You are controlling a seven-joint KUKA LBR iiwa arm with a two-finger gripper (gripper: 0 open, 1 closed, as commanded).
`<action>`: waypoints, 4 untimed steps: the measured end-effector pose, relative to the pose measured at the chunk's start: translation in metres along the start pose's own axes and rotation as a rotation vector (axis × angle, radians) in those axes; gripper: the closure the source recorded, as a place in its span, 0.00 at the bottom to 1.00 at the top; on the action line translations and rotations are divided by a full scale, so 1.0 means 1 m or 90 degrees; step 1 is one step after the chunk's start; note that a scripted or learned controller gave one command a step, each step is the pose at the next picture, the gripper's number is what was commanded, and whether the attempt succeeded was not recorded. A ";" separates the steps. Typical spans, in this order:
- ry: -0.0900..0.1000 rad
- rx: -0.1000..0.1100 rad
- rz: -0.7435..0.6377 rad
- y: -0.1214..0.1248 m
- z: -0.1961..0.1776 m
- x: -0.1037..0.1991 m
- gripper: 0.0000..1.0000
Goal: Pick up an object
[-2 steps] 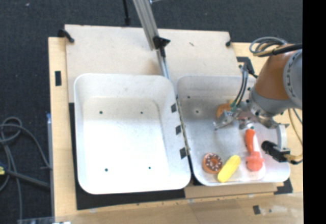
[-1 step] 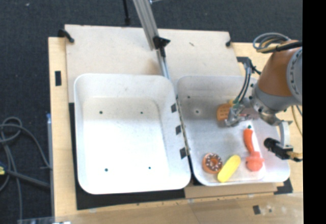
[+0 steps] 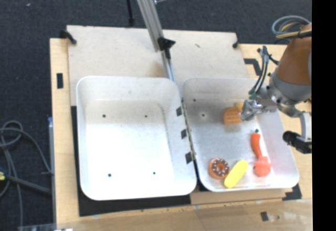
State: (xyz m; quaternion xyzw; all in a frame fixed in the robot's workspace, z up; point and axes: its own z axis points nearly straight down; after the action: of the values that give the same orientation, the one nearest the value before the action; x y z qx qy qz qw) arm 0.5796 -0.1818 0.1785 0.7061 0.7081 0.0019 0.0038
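We see the end effector (image 3: 248, 111) low in the right bin (image 3: 210, 96), right of centre frame, touching a tan block (image 3: 231, 116). We cannot tell its opening. An orange carrot (image 3: 258, 153), a yellow banana (image 3: 235, 173) and a donut (image 3: 218, 167) lie lower right.

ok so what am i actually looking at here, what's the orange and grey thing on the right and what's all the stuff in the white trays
This is one photo from a camera fixed above a workbench, looking down at a slant. The grey and orange thing is a robot arm reaching in from the right. At its end is its hand, low over the right tray, right beside a small tan block. I cannot tell from this angle whether it has hold of the block.

Both white trays are shallow bins. The right one also holds an orange carrot-shaped toy, a yellow banana-like piece and a brown doughnut-like ring. The left tray sits beside it. The metal pole at the top is probably a stand.
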 end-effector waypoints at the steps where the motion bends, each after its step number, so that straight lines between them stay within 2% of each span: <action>1: -0.001 -0.001 0.000 0.007 -0.063 -0.007 1.00; 2: 0.000 0.002 -0.002 0.008 -0.096 -0.009 1.00; 3: 0.002 0.003 -0.003 0.022 -0.103 0.043 1.00; 4: 0.002 0.005 -0.002 0.033 -0.088 0.098 1.00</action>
State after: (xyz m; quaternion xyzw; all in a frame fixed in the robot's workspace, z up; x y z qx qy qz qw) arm 0.6114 -0.0836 0.2663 0.7049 0.7093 -0.0001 -0.0003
